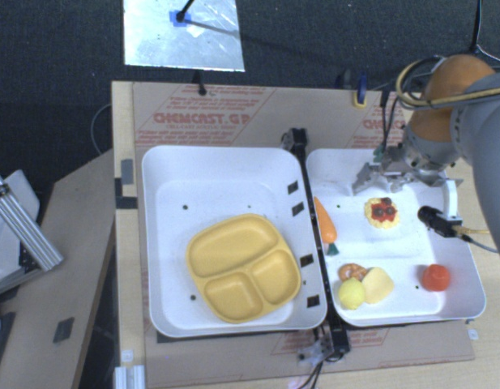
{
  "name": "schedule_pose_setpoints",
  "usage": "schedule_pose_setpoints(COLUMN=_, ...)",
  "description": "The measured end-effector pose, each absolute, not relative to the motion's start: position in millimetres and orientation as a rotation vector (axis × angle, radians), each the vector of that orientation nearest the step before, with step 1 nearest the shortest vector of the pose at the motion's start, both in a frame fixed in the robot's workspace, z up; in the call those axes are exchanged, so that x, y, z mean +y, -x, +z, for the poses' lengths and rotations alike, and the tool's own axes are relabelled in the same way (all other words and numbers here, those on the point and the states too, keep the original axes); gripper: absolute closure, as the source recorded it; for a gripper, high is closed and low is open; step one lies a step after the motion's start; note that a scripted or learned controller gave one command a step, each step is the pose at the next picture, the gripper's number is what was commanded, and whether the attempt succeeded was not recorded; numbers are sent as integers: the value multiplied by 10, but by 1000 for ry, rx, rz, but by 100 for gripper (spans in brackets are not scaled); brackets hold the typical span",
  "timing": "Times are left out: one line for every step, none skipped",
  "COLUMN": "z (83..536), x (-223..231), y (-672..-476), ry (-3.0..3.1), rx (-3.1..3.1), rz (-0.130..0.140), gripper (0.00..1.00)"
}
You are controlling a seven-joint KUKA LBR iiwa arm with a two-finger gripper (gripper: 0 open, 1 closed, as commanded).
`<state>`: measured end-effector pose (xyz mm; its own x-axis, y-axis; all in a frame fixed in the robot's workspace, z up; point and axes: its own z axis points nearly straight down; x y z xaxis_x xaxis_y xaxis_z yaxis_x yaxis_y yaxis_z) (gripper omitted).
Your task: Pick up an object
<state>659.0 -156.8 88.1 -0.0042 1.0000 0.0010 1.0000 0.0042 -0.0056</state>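
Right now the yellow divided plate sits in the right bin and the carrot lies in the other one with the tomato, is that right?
Not quite: the bins are swapped for the plate. The camera view shows the yellow divided plate in the left bin, on its own. The carrot lies in the right bin, along its left wall, and the tomato is indeed in that same bin, near its right side.

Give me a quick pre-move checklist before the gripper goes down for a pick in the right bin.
1. Gripper over the right bin: ok, near its far edge.
2. Nothing between the fingers: ok.
3. Nearest target, the small tart with red topping, sits apart from other items: ok.
4. Gripper centred above the tart: not ok, it is offset toward the far wall.
5. Carrot clear of the descent path: ok, it lies by the divider.
6. Finger opening wide enough for the tart: cannot tell.
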Motion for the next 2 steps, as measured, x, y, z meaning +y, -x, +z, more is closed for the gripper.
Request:
schedule_pose_setpoints(z=999, x=-1569, y=-6608, ry=2213, rx=-2227, rz=2, gripper=100)
schedule_pose_setpoints(z=1429, x=-1623, y=-6607, ry=2221, rx=-2225, rz=-2, gripper=100)
